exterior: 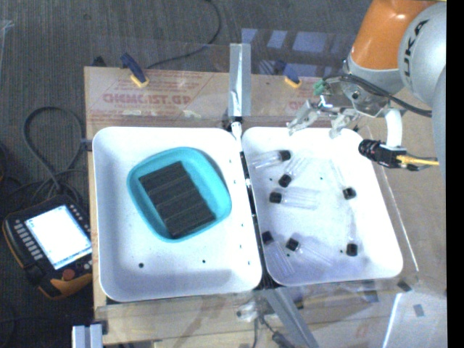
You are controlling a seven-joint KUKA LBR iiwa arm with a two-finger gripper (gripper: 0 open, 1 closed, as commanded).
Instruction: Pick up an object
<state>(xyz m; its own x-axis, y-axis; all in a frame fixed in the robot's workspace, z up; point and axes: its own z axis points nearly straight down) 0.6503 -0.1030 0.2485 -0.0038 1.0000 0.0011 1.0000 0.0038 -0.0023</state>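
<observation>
Several clear plastic vials with black caps lie scattered in the right bin (pixel 377 194), among them one near the back left (pixel 274 158), one in the middle (pixel 293 197) and one near the front (pixel 308 249). My gripper (pixel 319 120) hangs over the back edge of the right bin, its two fingers spread apart and open. Nothing sits between the fingers. The nearest vial lies a little below and left of it.
The left bin (pixel 116 267) holds a blue tray (pixel 141 194) with a black ridged block (pixel 176 198) in it. A metal divider post (pixel 236 78) stands at the back between the bins. A teach pendant (pixel 47 241) lies left of the bench.
</observation>
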